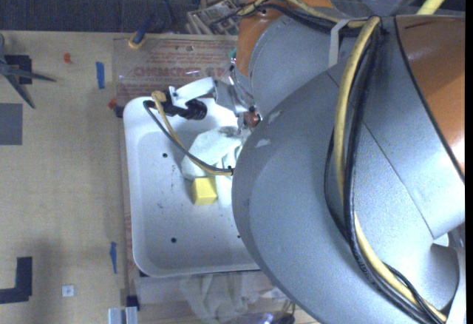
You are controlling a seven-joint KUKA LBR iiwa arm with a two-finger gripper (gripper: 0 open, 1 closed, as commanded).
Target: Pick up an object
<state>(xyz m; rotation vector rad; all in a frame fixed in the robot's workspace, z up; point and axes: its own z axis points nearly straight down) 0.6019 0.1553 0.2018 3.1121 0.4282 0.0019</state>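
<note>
The grey arm (332, 167) is reaching over the white bin (151, 197), left of centre, where a yellow block (205, 190) is lying. Whether its claw (238, 121) is spread cannot be told.

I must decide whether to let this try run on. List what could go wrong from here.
1. The yellow block lies right next to the white crumpled piece, so a grasp may catch both, or nudge the block aside.
2. The arm covers much of the white bin from the camera, so a miss or a dropped thing there might go unseen.
</note>
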